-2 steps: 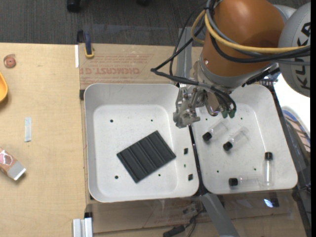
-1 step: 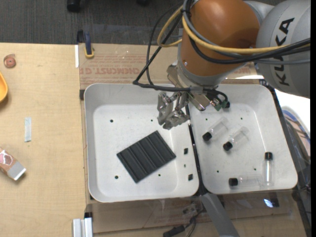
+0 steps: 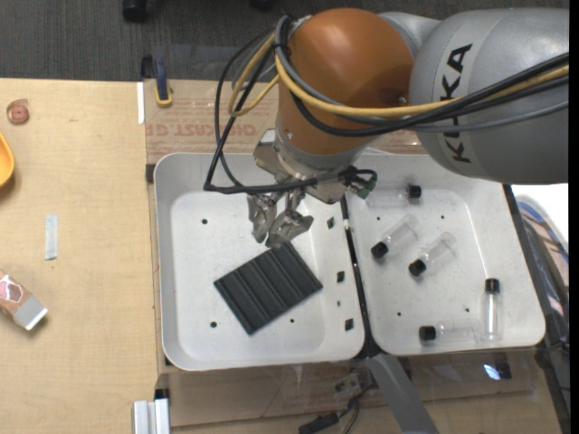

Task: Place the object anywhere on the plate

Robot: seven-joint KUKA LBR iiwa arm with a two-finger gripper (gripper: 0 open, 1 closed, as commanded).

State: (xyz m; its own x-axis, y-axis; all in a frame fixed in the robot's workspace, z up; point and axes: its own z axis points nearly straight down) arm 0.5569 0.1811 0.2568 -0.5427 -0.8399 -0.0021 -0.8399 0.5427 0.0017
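The plate (image 3: 268, 287) is a dark ribbed rectangle lying at a slant on the floor of the left white bin (image 3: 181, 242). My gripper (image 3: 279, 228) hangs just above the plate's far edge, under the orange wrist band, near the middle of that bin. Nothing can be made out at its tip. Several clear vials with black caps lie in the right bin (image 3: 507, 333), among them one vial (image 3: 394, 240) near the divider and another vial (image 3: 432, 253) beside it.
More vials (image 3: 491, 304) lie at the right bin's near right corner, and a loose black cap (image 3: 413, 191) sits near its back. The wooden bench (image 3: 81, 197) to the left bears small scraps. Cables loop around the arm's wrist.
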